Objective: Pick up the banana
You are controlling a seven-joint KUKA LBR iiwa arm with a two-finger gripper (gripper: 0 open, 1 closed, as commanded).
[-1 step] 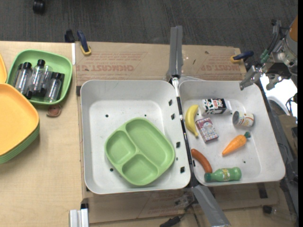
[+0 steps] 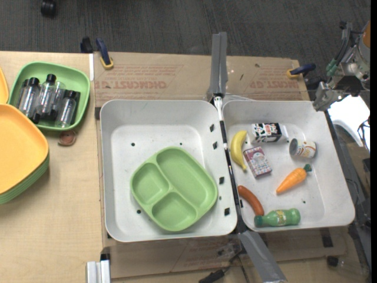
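Note:
The yellow banana [image 2: 237, 148] lies in the right bin [image 2: 336, 175], close to its left wall, curved and pointing roughly toward the bin's front. The pink box [image 2: 257, 161] sits just to its right and the milk carton [image 2: 267, 132] just behind that. My gripper [image 2: 324, 98] hangs at the far right, above the back right corner of the right bin, well away from the banana. Nothing is seen in it.
The right bin also holds a small cup [image 2: 303, 148], a carrot [image 2: 293, 179], a red sausage [image 2: 251, 199] and a green bottle [image 2: 278, 218]. A green divided plate [image 2: 172, 187] lies in the left bin [image 2: 118, 128]. A green tray of bottles [image 2: 50, 96] and orange plates [image 2: 20, 152] sit at far left.

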